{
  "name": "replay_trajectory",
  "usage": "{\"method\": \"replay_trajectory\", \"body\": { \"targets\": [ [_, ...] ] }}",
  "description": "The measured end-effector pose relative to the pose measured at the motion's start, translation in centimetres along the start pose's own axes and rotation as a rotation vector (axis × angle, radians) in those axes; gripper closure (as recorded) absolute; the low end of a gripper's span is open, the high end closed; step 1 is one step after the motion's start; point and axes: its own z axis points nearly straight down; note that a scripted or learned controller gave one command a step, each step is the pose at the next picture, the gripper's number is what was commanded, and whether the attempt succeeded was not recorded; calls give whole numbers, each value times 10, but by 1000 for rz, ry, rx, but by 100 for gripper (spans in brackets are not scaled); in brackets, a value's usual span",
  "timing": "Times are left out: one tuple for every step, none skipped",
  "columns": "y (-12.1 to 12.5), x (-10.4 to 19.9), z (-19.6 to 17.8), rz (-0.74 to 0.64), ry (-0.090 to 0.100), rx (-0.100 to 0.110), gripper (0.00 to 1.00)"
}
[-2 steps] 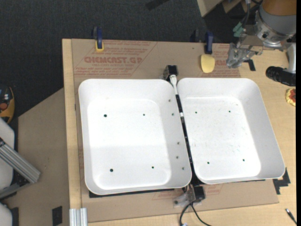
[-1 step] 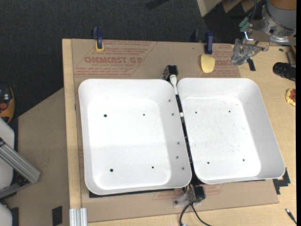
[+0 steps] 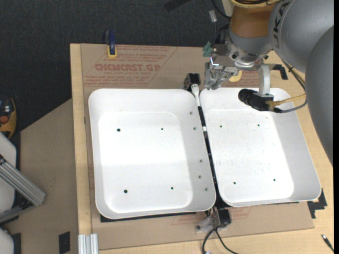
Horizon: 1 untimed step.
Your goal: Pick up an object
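Can't judge the opening of the pincer [image 3: 219,78], nor any hold. Poised over the far-left corner of the right bin [image 3: 296,157], beside the left bin [image 3: 100,142]. Can't make out an object for picking. Blue clamp [image 3: 111,42] at the worktop's [image 3: 137,67] far edge.

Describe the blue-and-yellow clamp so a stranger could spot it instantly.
Start at the brown printed board under the two shallow white plastic bins. On its far edge, near the left corner, sits the small blue-and-yellow clamp. Nothing else on the board is blue.
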Motion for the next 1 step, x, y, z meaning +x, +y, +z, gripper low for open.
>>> {"method": "replay_trajectory", "body": {
  "targets": [
    [1, 25, -71, 4, -2, -12, 100]
  ]
}}
